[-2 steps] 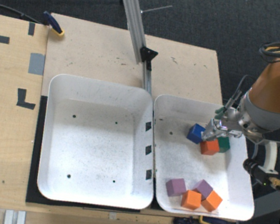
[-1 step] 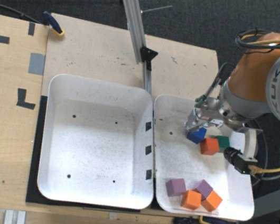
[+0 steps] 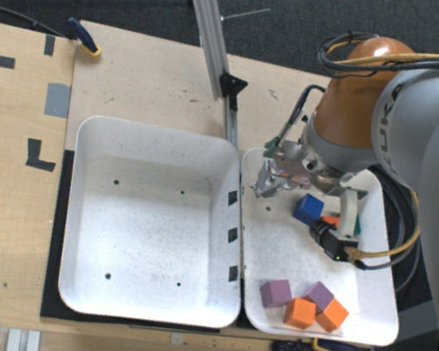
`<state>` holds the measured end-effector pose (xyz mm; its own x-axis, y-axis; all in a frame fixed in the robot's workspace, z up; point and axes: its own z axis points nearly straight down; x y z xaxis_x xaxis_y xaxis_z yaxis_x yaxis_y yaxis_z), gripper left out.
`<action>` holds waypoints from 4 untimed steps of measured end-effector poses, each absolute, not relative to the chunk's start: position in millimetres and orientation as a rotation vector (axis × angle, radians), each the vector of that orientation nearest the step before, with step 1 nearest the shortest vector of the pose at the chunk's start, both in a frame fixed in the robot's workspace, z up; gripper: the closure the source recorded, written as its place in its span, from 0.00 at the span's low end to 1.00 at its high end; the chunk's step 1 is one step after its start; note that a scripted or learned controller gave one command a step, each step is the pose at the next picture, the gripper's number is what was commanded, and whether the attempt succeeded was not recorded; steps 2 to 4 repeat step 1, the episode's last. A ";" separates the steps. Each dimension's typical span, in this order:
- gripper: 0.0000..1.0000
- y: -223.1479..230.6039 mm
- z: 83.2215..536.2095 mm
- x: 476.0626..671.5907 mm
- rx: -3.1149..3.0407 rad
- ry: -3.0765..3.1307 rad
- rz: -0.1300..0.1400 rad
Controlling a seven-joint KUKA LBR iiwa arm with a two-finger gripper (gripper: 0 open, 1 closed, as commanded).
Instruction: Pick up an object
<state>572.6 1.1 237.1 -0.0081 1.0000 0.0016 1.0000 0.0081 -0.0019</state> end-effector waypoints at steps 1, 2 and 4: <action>1.00 51.3 223.8 580.4 -2.213 -2.226 0.002; 1.00 51.3 223.8 580.4 -2.213 -2.226 0.002; 1.00 51.3 223.8 580.4 -2.213 -2.226 0.002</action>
